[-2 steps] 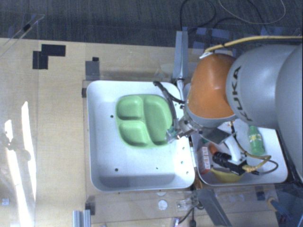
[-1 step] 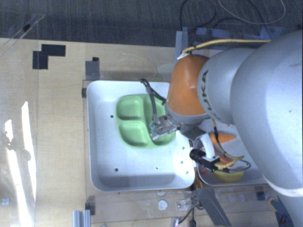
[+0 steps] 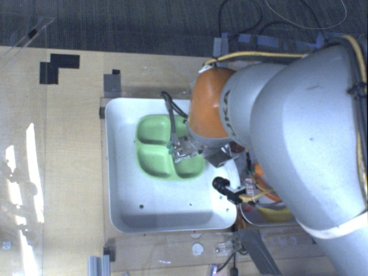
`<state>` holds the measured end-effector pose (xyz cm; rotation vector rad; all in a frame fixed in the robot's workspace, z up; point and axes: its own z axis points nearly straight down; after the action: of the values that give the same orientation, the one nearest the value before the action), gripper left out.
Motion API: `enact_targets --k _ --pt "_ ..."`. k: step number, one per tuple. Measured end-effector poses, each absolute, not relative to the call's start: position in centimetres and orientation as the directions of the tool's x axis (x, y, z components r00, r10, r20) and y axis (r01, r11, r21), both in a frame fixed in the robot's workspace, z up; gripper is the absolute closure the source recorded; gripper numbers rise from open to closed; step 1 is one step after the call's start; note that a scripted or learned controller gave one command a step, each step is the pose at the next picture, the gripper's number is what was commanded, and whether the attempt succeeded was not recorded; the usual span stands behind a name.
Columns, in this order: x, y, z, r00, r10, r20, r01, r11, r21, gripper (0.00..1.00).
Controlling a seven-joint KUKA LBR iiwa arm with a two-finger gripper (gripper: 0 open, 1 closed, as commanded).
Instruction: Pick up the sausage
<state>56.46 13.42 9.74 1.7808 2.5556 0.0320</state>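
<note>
Arm (image 3: 299, 137) over green tray (image 3: 158, 145) in left bin (image 3: 123, 171); sausage hidden.

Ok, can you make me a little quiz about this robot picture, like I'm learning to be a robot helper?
1. True or false: the green tray lies in the left white bin.
2. What colour is the band above the arm's wrist?
A. blue
B. orange
C. red
3. Fill in the gap: the arm reaches in from the picture's ____ side.

Key:
1. True. The green tray with its compartments lies on the bin's floor, partly under the arm.
2. B, orange.
3. Right. The big grey arm comes in from the right and covers most of the other bin.
</note>
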Motion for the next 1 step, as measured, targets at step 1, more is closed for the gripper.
enact_targets --k 1 --pt "56.92 7.61 26.29 -0.796 0.605 -0.012 0.605 0.796 0.013 1.0"
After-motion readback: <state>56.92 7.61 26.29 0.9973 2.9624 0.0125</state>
